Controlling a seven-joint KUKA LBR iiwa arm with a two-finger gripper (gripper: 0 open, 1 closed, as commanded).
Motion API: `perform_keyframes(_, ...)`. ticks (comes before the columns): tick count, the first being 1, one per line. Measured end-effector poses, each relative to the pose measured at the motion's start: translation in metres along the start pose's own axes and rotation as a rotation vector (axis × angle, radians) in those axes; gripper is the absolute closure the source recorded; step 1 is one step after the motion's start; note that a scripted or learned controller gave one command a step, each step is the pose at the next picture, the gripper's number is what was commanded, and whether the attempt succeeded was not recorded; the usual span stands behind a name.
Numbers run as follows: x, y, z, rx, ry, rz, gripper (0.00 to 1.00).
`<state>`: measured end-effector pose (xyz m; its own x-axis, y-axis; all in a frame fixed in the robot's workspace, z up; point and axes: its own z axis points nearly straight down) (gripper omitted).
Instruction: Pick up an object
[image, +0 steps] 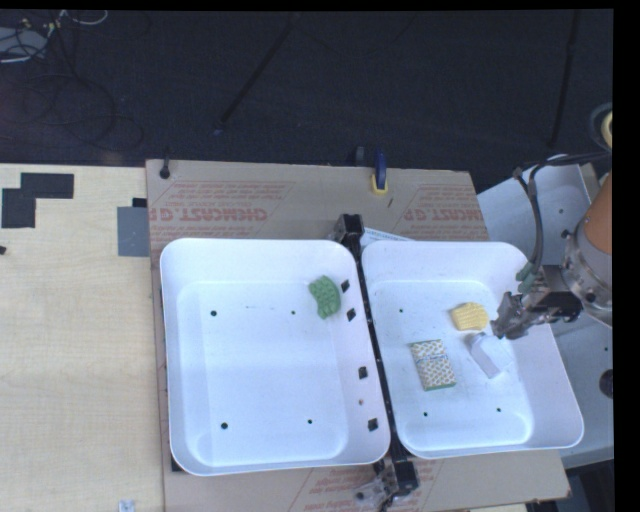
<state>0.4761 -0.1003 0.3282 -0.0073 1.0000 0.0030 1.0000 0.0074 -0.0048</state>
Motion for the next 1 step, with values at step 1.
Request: perform_keyframes(1, -0.0405, -0.0009, 0.0038, -0.002, -0.003, 0.009, 1.00)
